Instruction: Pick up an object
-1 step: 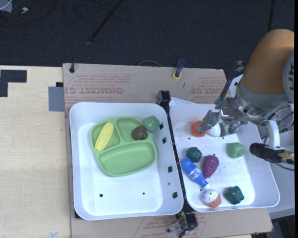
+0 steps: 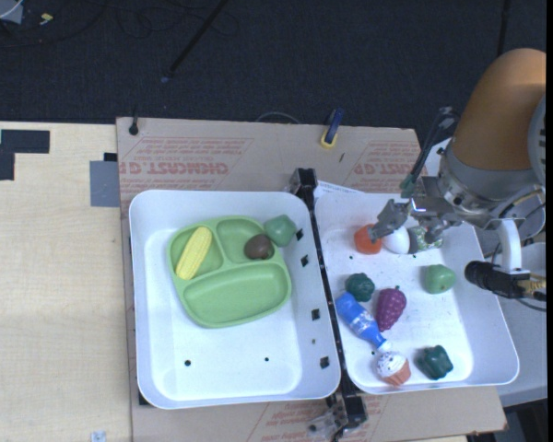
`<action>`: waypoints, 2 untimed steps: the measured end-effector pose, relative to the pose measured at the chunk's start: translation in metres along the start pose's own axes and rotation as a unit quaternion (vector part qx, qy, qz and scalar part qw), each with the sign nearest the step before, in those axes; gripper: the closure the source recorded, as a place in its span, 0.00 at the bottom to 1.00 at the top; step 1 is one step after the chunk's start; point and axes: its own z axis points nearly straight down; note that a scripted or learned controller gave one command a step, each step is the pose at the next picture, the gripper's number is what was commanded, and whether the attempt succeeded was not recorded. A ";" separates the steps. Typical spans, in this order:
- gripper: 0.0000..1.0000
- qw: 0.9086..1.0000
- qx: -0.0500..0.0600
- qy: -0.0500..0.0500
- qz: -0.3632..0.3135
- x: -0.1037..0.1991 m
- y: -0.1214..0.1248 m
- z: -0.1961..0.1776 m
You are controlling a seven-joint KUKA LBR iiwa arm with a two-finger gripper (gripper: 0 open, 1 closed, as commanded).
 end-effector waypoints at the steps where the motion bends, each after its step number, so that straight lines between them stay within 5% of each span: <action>1: 0.00 1.000 0.004 0.001 0.001 0.009 0.000 0.060; 2: 0.00 1.000 0.003 0.000 0.000 0.008 0.002 0.105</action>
